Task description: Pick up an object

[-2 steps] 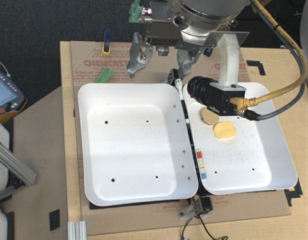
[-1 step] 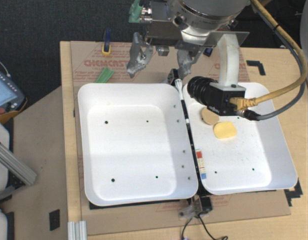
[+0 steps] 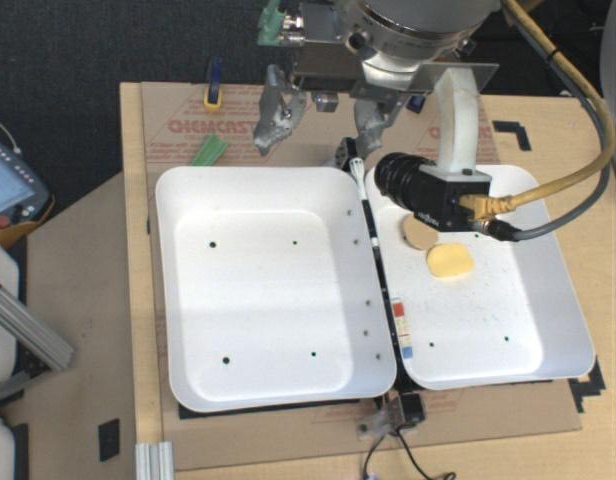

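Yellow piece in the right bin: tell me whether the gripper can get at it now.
Probably yes. The yellow piece lies uncovered on the right bin's floor, with only a tan disc close beside it. The gripper hangs open over the bins' far rims, nothing between.

The one camera is looking down aslant from above the bench (image 3: 138, 128), fairly near, framing both bins (image 3: 258, 298) in front of the tool (image 3: 316, 140).
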`<state>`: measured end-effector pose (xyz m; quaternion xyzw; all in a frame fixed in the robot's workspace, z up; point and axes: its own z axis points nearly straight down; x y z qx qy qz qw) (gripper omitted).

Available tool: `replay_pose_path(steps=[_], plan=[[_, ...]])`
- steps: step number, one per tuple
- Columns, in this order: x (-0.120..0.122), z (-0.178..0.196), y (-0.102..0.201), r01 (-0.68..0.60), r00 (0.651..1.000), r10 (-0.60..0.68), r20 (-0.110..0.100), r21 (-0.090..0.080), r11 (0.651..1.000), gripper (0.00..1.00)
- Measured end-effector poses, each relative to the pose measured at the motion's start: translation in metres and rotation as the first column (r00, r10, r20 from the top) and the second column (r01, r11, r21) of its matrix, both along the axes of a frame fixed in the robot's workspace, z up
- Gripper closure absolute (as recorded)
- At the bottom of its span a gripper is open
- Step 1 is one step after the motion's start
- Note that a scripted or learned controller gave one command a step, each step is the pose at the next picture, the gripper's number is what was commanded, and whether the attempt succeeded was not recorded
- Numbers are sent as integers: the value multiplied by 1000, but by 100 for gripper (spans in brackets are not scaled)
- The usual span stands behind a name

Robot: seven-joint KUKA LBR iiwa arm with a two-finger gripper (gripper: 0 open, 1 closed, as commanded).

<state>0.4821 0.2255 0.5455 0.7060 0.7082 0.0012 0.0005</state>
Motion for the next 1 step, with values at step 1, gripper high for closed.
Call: replay_pose_path(steps=[1], plan=[[0,0,0,0,1000,0,0,0,1000,0]])
